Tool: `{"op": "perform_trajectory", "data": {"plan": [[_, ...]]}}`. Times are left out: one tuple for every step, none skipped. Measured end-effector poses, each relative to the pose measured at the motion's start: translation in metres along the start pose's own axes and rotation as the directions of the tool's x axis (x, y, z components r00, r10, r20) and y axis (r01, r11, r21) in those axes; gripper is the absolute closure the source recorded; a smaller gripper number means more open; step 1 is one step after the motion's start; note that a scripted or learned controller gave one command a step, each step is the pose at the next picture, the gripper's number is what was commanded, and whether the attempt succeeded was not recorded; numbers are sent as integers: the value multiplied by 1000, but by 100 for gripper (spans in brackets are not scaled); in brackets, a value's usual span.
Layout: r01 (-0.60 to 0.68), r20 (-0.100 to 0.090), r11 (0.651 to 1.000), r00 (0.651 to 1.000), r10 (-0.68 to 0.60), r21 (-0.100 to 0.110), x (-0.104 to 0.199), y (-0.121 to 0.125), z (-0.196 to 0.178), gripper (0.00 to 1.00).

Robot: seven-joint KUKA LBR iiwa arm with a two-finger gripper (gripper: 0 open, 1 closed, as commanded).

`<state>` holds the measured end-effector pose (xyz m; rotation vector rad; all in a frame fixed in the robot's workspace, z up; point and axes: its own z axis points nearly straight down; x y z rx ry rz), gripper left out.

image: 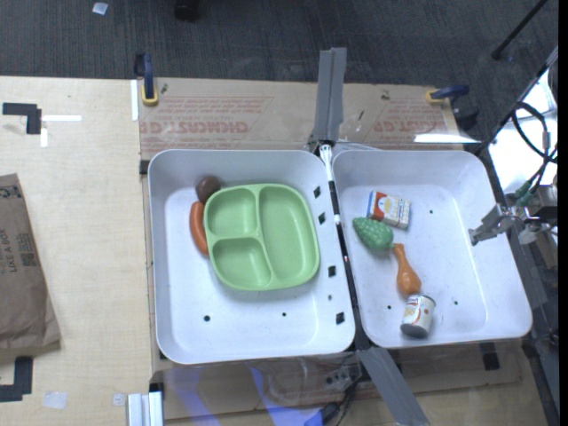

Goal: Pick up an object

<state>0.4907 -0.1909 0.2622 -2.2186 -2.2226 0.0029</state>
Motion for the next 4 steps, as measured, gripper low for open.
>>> {"op": "perform_trajectory", "data": {"plan": [[138, -1, 990, 990, -138, 1, 49, 30, 132, 0], [124, -1, 992, 992, -124, 1, 79, 23, 171, 0], [119, -1, 993, 993, -119, 1, 77, 22, 162, 100], [95, 1, 995, 995, -95, -1, 125, 70, 71, 100]]}}
